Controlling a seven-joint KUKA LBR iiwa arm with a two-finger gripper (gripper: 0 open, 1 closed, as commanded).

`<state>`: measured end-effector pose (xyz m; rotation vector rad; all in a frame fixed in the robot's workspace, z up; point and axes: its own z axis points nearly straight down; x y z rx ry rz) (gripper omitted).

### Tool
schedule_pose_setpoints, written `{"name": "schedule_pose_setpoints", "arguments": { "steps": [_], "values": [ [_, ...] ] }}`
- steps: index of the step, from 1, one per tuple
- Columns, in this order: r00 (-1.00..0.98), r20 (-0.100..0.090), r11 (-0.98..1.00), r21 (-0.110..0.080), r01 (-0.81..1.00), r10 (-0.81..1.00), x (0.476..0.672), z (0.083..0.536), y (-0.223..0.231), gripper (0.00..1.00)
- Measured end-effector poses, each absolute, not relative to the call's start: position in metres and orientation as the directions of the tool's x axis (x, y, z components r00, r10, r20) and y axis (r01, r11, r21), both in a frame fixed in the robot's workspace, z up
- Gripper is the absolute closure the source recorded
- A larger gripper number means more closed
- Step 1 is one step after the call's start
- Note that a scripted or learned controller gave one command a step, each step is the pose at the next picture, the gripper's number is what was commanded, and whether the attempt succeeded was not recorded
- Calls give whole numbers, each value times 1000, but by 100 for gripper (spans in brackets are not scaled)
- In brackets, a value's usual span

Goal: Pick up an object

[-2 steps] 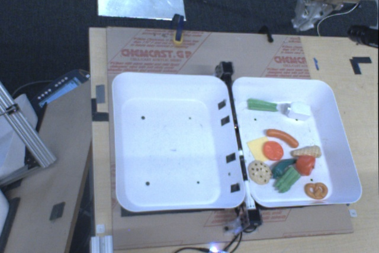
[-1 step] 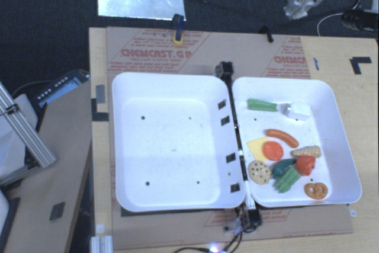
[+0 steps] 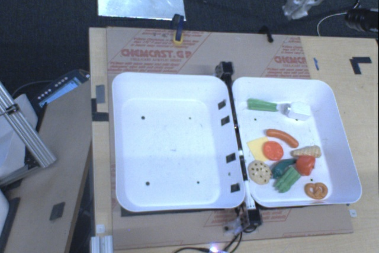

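Camera view: gripper (image 3: 302, 0) at upper right of frame, well above and apart from both bins, over dark floor; impossible to tell how it is set. Left bin (image 3: 127, 92) at centre. Right bin (image 3: 334, 103) beside it, touching along the middle seam, holding toy food: green-handled brush (image 3: 269, 106) near top, sausage (image 3: 282, 137) below, tomato (image 3: 273, 150) on yellow cheese (image 3: 256, 147), cookie (image 3: 259, 172) lower left, green beans (image 3: 286, 178), pretzel (image 3: 315, 190) lower right, cone (image 3: 307, 151) mid-right.

High fixed camera, slanting down over both white bins (image 3: 172, 83), bench (image 3: 249, 47) fully framed
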<state>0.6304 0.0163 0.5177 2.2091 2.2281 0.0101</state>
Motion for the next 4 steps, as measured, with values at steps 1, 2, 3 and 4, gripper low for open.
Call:
{"name": "schedule_pose_setpoints", "arguments": {
  "steps": [1, 2, 3, 4],
  "values": [
    [-7, 1, 7, 4, 1000, 1000, 597, 537, 42, 100],
    [-7, 2, 7, 1, 1000, 1000, 564, 535, 71, 100],
    [0, -1, 0, 3, 1000, 1000, 615, 534, 61, 100],
    [-5, -1, 5, 3, 1000, 1000, 640, 535, 69, 100]
  ]
}}
